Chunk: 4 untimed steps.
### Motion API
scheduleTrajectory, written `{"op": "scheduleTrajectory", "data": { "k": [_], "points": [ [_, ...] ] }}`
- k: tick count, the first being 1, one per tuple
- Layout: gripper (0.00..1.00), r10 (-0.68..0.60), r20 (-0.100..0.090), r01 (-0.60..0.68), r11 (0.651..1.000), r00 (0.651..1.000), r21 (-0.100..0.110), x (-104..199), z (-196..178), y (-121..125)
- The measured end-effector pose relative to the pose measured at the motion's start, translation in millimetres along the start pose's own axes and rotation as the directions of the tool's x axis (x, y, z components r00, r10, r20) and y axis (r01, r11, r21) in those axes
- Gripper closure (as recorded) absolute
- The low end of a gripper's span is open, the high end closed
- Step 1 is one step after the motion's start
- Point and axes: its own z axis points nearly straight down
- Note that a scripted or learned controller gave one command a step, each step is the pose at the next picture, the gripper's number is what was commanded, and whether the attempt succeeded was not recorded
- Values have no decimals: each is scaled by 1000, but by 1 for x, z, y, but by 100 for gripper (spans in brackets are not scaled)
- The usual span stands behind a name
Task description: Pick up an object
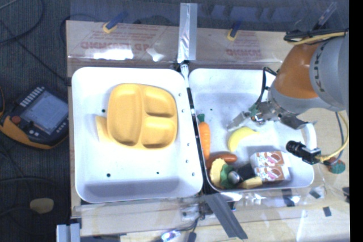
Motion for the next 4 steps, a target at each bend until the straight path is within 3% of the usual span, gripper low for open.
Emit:
{"op": "scheduleTrajectory", "data": {
  "k": [1, 2, 3, 4],
  "points": [
    [100, 0, -2, 0, 1000, 1000, -5, 1, -10, 2],
    [0, 0, -2, 0, 1000, 1000, -4, 1, -10, 2],
    [0, -5, 4, 5, 1000, 1000, -6, 25, -2, -37],
    [0, -75, -8, 75, 997, 997, 9, 34, -29, 4]
  ]
}}
